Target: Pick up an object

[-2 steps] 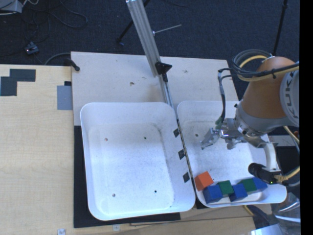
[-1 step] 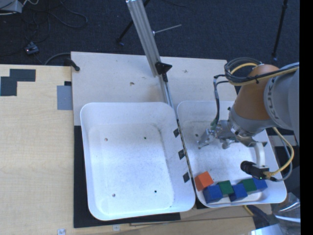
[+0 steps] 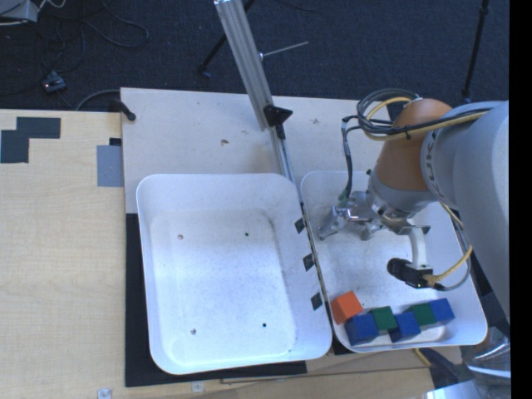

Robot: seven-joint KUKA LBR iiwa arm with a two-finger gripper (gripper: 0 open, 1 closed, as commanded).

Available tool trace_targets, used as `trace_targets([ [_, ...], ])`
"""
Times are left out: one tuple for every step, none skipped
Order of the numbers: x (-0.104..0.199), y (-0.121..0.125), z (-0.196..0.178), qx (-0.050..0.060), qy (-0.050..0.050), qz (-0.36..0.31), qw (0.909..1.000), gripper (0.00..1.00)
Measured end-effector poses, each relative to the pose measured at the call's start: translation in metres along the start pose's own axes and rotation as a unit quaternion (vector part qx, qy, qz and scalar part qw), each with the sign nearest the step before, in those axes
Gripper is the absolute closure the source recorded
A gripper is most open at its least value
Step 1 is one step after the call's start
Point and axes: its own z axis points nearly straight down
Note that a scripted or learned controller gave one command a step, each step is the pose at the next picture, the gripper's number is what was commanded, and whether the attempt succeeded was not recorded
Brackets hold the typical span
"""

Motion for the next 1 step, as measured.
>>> trace_targets([
  [0.0619,0.0467,-0.1059,-0.005,0.001,-0.002,1.0000,0.00],
])
